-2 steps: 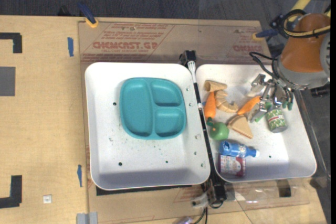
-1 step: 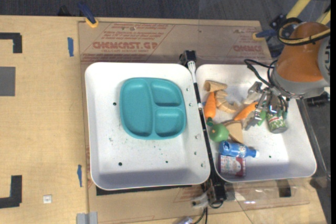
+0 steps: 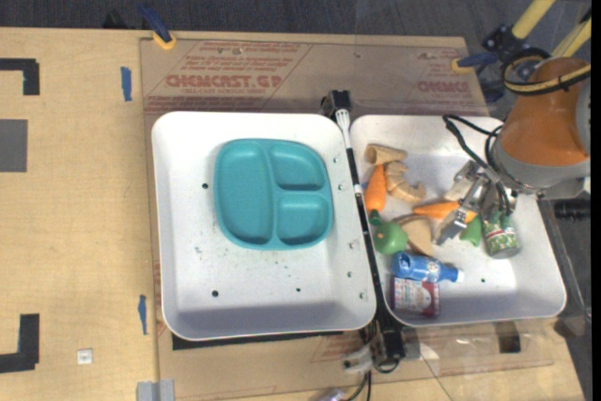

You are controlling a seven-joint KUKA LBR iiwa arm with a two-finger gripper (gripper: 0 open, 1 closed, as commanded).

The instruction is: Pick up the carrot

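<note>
Red "CHEMCAST" lettering on cardboard far behind claw, carrot just left, finger state unclear, wooden table.

The orange carrot with green top lies hard against the right white bin's left wall, with tan wooden blocks touching its other side. A red-and-blue packet crowds the near end. The bin's far right corner offers bare floor.
</note>
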